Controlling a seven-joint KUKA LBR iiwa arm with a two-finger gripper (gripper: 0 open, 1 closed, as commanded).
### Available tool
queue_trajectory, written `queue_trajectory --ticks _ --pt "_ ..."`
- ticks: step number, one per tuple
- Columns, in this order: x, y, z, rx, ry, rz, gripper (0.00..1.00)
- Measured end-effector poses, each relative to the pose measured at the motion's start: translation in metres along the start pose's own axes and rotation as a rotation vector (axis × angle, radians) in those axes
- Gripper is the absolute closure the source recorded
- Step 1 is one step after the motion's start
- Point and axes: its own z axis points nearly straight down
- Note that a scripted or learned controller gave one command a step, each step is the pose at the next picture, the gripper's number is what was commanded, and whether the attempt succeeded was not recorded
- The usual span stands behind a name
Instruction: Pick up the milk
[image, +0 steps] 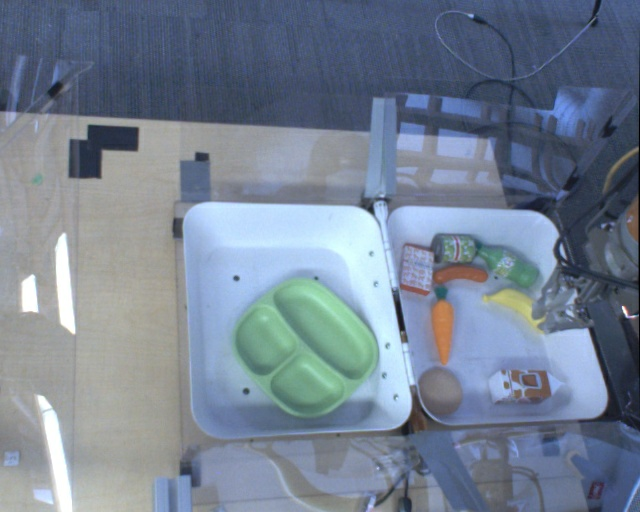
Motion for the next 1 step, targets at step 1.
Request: queue_trajectory --ticks 1 --pt "-0.0001 0.0002 0.0001 0.0 0.0 0.0 0.0"
